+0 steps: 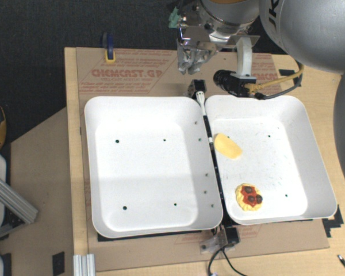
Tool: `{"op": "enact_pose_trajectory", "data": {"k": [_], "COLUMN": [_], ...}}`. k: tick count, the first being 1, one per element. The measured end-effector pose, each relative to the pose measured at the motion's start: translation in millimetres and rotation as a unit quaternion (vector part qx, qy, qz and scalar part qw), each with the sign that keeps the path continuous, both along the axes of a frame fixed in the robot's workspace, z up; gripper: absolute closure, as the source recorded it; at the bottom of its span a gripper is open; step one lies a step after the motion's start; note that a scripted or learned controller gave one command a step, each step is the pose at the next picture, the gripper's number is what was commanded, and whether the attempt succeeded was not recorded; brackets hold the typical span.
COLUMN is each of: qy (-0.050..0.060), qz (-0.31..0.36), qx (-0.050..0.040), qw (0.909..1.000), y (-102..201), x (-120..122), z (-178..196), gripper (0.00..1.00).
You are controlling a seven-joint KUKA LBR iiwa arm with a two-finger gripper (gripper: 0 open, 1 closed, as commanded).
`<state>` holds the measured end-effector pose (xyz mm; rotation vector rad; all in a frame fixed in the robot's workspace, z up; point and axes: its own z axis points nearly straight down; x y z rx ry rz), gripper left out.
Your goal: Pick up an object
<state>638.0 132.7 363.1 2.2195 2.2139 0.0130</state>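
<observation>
Whether the fingers [187, 62] are being held spread or pressed together cannot be told (they are being seen as one cluster of grey metal). The gripper [191, 61] is being held over the brown board [132, 73], just beyond the far rims of the two bins and roughly in line with the seam between them.

Wide white floor is being offered by the left bin [95, 154], and the right bin [317, 154] is being left open across its far and right parts. Both floors are being hemmed in by raised rims. The seam is being covered by a black strip [209, 140], with a small black clip [196, 87] sitting at its far end, just near of the gripper. A blue-and-yellow clamp [108, 46] is being seen at the board's far edge, well apart to the left.

A yellow oblong piece [227, 146] is lying in the right bin close beside the strip, nearer the camera than the gripper and slightly to its right. A round yellow piece with red spots [249, 196] is lying further forward, near that bin's front rim, apart from the first.
</observation>
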Motion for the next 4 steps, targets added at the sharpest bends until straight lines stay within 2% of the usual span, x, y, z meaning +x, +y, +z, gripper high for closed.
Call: {"op": "enact_pose_trajectory", "data": {"k": [1,2,3,4], "qy": [0.008,0.001,0.001,0.011], "qz": [0.004,0.001,-0.001,0.005], "qx": [-0.0004,0.0002,-0.0003,-0.0006], "qw": [1.0000,1.0000,1.0000,0.9999], "y": [70,54,17,97], "x": [4,30,29,4], "z": [-75,-11,37,-64], "gripper": [1.00,1.00,1.00,1.00]}}
